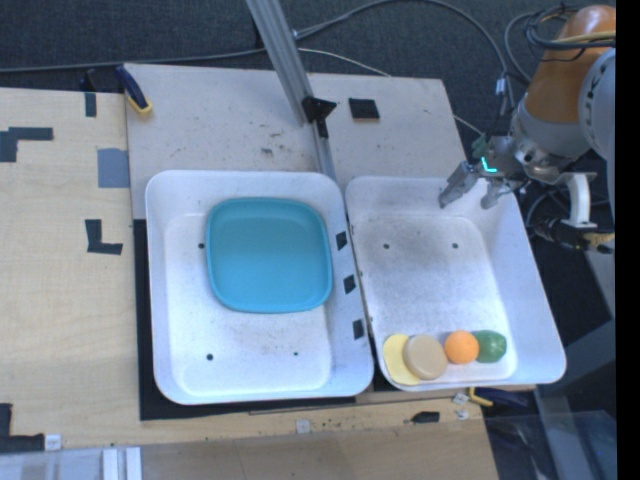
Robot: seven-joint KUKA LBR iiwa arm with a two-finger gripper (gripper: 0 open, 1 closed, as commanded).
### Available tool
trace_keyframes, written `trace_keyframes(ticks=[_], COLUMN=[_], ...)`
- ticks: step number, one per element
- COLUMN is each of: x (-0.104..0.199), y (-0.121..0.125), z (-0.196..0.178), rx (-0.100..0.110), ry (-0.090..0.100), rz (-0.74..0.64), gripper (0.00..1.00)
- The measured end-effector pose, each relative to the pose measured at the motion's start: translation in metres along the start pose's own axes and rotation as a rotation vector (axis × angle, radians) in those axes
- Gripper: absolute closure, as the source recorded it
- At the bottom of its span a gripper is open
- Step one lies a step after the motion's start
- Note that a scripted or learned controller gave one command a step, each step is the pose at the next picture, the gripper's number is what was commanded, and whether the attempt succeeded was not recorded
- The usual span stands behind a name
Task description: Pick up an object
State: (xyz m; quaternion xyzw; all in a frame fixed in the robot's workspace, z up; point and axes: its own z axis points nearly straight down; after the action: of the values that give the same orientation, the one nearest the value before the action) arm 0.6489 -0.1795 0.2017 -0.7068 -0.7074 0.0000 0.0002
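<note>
End effector (468, 192) sits over the far right corner of the right bin (520, 268), above the rim area, two fingers spread apart with nothing between them, so I read it as open and holding nothing. Small teal light glows on the wrist just above it. Arm (565, 78) comes in from the right, orange band near the top right corner, black cables looping around it.

Right bin floor under the end effector is bare and scuffed grey. Objects I could pick are all well apart from the end effector, lined up along the near edge of that bin: yellow disc (396, 360) at the left, tan round piece (426, 356) overlapping it, orange ball (461, 348) touching the tan piece, green ball (491, 345) just beside the orange one at the right end.

Left bin (170, 298) touches the right bin side by side and holds a blue square plate (268, 254), lying flat in its far half.

Desk (60, 268) is light wood with dark tape marks at left. Metal pole (285, 48) slants up from between the bins' far edge.
</note>
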Motion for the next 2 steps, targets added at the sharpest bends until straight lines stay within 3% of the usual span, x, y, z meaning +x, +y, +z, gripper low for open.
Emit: trace_keyframes(ticks=[1, 2], x=[0.0, -0.004], y=[0.0, 0.008], z=[0.0, 0.052], rx=[0.0, 0.005], ry=[0.0, 0.0], rz=[0.0, 0.0], gripper=[0.0, 0.0])
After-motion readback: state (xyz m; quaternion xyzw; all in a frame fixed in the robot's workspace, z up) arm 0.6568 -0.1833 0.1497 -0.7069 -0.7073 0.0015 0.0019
